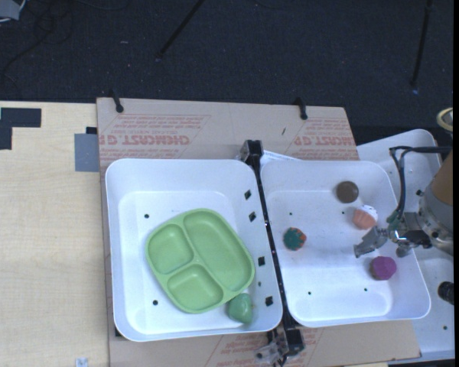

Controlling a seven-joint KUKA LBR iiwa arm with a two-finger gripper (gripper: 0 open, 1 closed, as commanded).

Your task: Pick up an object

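Dark floor with cables and tripod legs behind; light wood bench (38, 228) in front, a cardboard sheet (214, 132) laid on it under two white bins set side by side.

End effector (373, 241) sits low in the right bin (329, 312), near its right wall, reaching in from the right. Can't tell if it is open or closed: the finger area is a small grey blur. Nothing visibly between the fingers.

Closest items: purple ball (382, 267) just below-right of the end effector, on the bin floor, near it, contact unclear. Orange-and-white piece (364, 218) just above-left of the end effector, near the back-right of the bin. Brown round disc (347, 192) further back, beside the far wall. Teal ball with a dark red patch (294, 239) sits mid-left of the bin, well apart from the end effector, near the divider side.

Black clips and a dark strip run along the seam between the two bins.

Left bin (122, 205): green divided plate (200, 260), three compartments, lying flat and rotated at an angle, taking up most of the floor. Green ball (241, 308) at the plate's lower right edge, touching or just beside it, close to the bin's front-right corner.

Grey arm body at the far right, over a white surface next to the right bin.
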